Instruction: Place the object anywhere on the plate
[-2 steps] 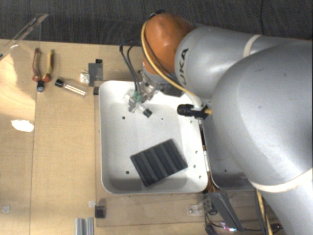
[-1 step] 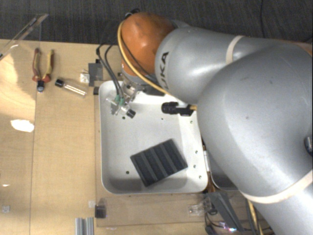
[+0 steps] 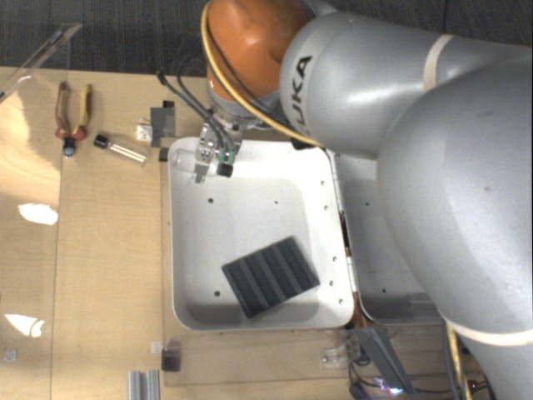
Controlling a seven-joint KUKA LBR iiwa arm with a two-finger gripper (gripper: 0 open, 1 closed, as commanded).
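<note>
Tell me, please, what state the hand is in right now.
Hand: cannot be told whether open or closed; it sits at the left bin's far corner.

Grey KUKA-marked arm (image 3: 391,123), orange band, black cables

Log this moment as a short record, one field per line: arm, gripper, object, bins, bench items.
arm: grey with an orange band, reaching in from the right over the left bin
gripper: near the far left corner of the left bin, apart from the object
object: dark ribbed block, lying flat on the left bin's floor toward the near side
right bin: mostly hidden under the arm
plate: cannot tell
bench items: red-handled pliers and a small tube, left of the bins
</note>
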